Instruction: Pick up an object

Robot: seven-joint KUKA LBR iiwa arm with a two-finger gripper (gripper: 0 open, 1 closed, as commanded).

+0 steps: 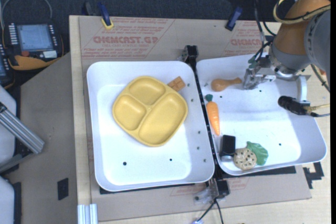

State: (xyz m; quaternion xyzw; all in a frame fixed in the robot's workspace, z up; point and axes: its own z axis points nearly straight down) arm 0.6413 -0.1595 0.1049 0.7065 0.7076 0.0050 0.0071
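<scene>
Tan spoon (226, 83) in right bin (310, 139), hand (252, 79) touching its handle

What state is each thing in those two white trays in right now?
Yellow plate: right way up, tilted askew in the left tray.
Brown block: tucked at the plate's upper edge.
Wooden spoon: flat in the right tray, by the gripper.
Carrot: flat beside the divider.
Black block: at the tray's lower edge.
Cookie: touching the green leaf.
</scene>
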